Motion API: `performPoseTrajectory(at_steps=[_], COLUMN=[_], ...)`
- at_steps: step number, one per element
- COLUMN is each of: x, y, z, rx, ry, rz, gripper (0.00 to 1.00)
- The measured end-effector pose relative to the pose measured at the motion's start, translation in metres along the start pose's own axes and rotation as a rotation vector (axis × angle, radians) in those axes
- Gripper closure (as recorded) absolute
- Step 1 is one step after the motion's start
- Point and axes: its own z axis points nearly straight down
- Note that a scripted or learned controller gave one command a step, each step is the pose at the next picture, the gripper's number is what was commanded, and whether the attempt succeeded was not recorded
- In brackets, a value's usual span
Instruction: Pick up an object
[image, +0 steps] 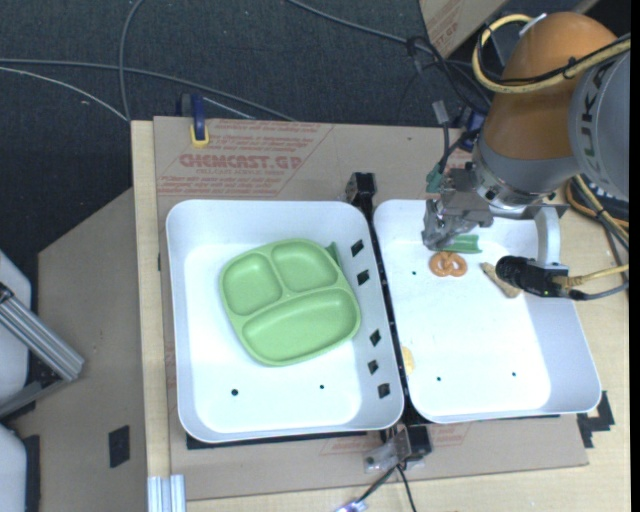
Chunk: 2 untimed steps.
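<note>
Two small things crowd the far end of the right bin (500, 380) in the camera view: a pretzel (448, 265) and a green scrap (467, 244), with the end effector (441, 233) low just beside both; its opening I cannot tell. It may close between them, nudging the pretzel away and coming up with nothing

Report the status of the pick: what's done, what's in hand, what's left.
Done: the gripper is low over the right bin, beside an orange pretzel and a green piece. In hand: nothing is visibly lifted, and the pretzel lies on the bin floor. Left: the grasp and the lift. The green plate sits in the left bin.
</note>
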Motion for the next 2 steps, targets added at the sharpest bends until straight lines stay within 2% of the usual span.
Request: performPoseTrajectory(at_steps=[1, 2], x=[0.058, 0.11], y=[-0.006, -0.025], z=[0.002, 0.019], rx=[0.0, 0.002], ry=[0.0, -0.001], rz=[0.0, 0.001], gripper=[1.0, 1.0])
